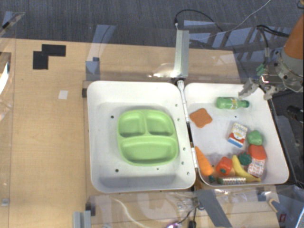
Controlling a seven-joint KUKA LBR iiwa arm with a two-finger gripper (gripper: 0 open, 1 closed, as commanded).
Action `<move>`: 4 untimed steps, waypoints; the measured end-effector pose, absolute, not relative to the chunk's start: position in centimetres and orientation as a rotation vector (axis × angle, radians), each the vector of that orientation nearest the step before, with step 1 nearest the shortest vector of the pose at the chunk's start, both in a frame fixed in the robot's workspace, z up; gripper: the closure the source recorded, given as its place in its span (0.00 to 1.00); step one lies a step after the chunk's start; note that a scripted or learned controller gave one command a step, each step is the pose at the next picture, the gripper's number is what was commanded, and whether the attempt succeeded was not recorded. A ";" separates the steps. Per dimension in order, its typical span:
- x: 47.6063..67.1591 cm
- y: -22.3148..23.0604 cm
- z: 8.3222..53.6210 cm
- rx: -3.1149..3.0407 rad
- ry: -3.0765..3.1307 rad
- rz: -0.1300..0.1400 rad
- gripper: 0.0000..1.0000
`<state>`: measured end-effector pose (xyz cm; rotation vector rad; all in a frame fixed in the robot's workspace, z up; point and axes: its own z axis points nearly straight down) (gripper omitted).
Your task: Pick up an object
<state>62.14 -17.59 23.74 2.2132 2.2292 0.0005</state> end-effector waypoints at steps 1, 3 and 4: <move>61.0 -17.5 11.3 2.269 2.175 -0.002 0.00; 50.5 -17.1 15.6 2.551 1.833 0.001 0.00; 56.4 -18.6 8.8 2.529 1.852 0.010 0.00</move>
